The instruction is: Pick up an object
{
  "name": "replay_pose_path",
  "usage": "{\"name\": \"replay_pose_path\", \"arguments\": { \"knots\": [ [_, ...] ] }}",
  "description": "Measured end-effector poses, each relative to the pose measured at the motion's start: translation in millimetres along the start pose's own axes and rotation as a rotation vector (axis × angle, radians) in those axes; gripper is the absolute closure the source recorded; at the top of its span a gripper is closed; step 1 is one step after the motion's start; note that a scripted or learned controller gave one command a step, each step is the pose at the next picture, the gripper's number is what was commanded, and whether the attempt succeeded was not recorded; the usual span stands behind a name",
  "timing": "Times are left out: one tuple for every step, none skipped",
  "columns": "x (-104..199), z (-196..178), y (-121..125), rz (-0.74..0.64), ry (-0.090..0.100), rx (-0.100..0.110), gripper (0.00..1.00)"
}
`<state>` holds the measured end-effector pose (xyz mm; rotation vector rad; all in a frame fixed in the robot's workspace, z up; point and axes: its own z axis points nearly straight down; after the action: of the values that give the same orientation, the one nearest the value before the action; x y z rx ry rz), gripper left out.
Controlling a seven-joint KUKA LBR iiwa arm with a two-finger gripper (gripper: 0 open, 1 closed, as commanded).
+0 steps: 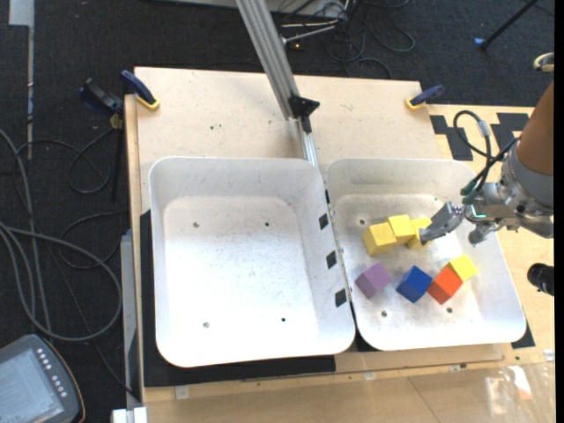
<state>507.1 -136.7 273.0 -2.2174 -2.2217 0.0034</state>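
We saw a small cluster of yellow blocks in the right bin, two or three cubes pressed together, bright and matte, lying flat on the white floor. Below them lay a purple cube, a blue cube, an orange-red cube and another yellow cube, the last two touching each other.

Both bins were shallow, white and speckled with dark flecks; the left bin sat edge to edge with the right one. They rested on a pale tabletop with blue-and-yellow clamps at its far corners. A slanted metal bar ran down to the seam between the bins. Around the tabletop lay dark carpet with loose black cables.

The tool hung low over the right bin, reaching in from the arm. The yellow blocks lay just beside its tip, on the side away from the arm, touching it or nearly so; we could not tell which. The other cubes lay near it, toward the bin's front rim. We could not tell whether the tool was open or closed, nor see any block held in it.
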Motion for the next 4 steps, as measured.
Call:
{"name": "replay_pose_path", "arguments": {
  "knots": [
    [-0.1,-1.8,0.6,0.002,-0.001,-0.004,0.0],
    [-3.9,60.6,3.3,0.003,0.0,0.003,0.0],
    [-3.6,124.7,-0.2,0.004,0.001,0.003,0.0],
    [-6.5,153.0,5.2,0.002,-0.008,-0.021,0.0]
  ]
}}
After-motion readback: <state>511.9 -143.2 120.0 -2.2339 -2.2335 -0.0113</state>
